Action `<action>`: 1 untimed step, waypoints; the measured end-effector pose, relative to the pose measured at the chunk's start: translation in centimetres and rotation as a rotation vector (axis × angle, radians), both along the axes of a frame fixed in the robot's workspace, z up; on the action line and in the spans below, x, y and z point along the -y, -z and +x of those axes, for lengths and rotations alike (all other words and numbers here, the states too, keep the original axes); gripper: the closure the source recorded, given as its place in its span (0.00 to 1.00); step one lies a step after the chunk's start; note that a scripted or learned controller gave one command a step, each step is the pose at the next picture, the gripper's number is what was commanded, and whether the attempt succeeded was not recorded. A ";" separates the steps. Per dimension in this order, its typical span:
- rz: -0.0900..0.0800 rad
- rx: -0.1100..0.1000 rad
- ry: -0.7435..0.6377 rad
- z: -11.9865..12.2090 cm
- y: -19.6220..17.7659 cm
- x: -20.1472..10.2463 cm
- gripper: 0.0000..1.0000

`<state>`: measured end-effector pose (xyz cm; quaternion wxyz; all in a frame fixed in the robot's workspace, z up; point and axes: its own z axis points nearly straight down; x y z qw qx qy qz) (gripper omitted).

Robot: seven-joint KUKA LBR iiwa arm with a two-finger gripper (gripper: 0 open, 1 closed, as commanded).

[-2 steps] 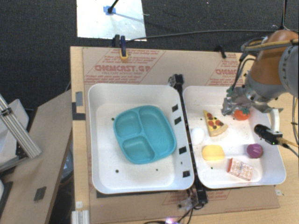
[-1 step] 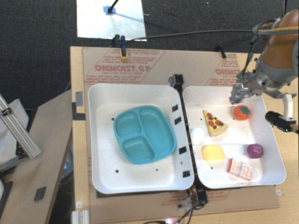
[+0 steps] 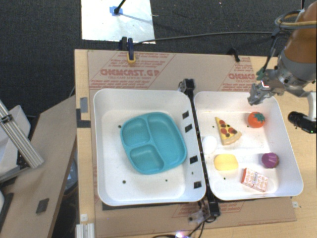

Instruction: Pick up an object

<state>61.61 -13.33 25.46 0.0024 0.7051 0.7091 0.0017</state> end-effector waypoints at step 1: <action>0.002 -0.007 -0.002 -2.4 1.1 -4.0 1.00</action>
